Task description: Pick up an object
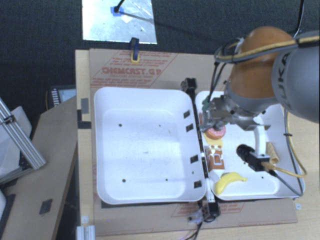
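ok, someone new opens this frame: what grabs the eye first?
The big grey arm with the orange band reaching in from the right, its gripper low over the right bin. Under it sits a pink round object near the bin's left wall, with a yellow banana at the near edge. The left bin is a broad white blank beside it.

Dark speckled carpet floor point(40, 29) fills the upper left and top of the frame around my bench. A shiny silver sheet point(119, 13) lies on it at top centre, with a bit of blue tape point(117, 10) stuck to it. Tan bench top point(50, 149) runs down the left side; cardboard point(150, 66) with red print lies under my bins. Aluminium extrusion bars point(17, 139) cross the far left edge. Lighting even, no hard shadows.
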Controlling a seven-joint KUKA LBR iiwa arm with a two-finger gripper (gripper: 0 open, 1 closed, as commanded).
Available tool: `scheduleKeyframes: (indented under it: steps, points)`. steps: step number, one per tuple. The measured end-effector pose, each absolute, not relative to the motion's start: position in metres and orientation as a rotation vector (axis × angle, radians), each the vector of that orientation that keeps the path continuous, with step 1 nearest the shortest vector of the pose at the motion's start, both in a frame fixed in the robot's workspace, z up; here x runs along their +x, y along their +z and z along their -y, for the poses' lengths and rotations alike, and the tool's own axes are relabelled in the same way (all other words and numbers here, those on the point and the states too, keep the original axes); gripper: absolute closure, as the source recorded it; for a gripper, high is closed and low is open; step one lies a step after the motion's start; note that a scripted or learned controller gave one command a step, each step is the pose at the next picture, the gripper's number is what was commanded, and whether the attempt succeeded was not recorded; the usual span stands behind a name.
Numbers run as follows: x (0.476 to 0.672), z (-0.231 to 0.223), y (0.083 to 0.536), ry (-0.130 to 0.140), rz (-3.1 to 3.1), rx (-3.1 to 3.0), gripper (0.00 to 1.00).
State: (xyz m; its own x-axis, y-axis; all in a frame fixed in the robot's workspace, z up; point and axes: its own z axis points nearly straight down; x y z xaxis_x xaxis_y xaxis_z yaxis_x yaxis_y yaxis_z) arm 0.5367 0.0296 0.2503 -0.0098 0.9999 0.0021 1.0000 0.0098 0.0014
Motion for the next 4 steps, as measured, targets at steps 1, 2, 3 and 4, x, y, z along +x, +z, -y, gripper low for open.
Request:
scheduleKeyframes:
  steps: [1, 2, 3, 4]
  points:
    - [0.537, -0.026, 0.261, -0.005, 2.23, -2.215, 1.0]
    - [0.65, 0.054, 0.46, -0.021, 2.235, -2.24, 1.0]
    - [0.668, 0.142, 0.489, -0.002, 2.222, -2.234, 1.0]
    - [0.667, 0.211, 0.53, -0.001, 2.222, -2.233, 1.0]
